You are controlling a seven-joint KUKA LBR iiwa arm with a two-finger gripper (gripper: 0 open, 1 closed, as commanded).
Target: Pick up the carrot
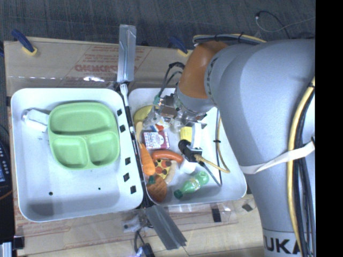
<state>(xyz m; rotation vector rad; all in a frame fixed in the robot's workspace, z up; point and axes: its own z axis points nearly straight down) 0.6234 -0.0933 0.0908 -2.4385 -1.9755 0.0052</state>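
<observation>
The carrot (pixel 147 160) lay along the right bin's (pixel 234 167) left wall, lower center of the frame, beside a hot dog (pixel 167 155) and a green bottle (pixel 192 184). The gripper (pixel 170 111) hovered above; its grasp could not be made out.

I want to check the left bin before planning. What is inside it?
The left bin holds a green divided plate lying flat, with a small white object beside its left edge. What lies beneath the plate is covered. The carrot is in the right bin.
</observation>
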